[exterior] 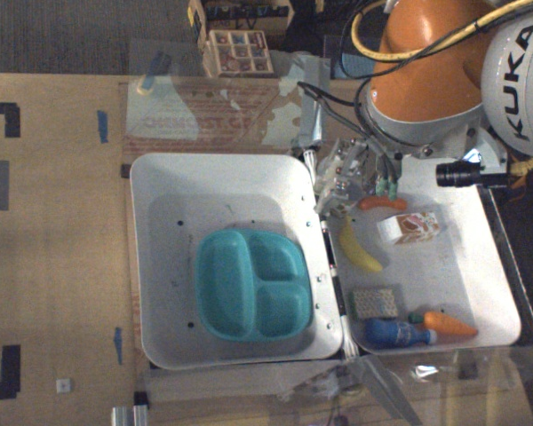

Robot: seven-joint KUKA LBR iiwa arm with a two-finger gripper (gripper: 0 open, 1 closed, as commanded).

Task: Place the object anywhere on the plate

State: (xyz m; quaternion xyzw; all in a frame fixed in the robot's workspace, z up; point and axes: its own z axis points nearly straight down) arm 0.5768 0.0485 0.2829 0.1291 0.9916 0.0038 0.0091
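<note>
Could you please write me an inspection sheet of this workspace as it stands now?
Surface: two white bins, left bin and right bin, side by side.
Job's things: teal divided plate in left bin, nothing on it.
Clutter: in right bin, banana, small carton, orange sausage-shaped item, grey sponge, blue bottle, carrot.
Grippers: pincer over the right bin's upper left corner; grip unclear.
Cables: yellow cable across the arm.
Surroundings: cardboard boxes beyond the bench.
</note>
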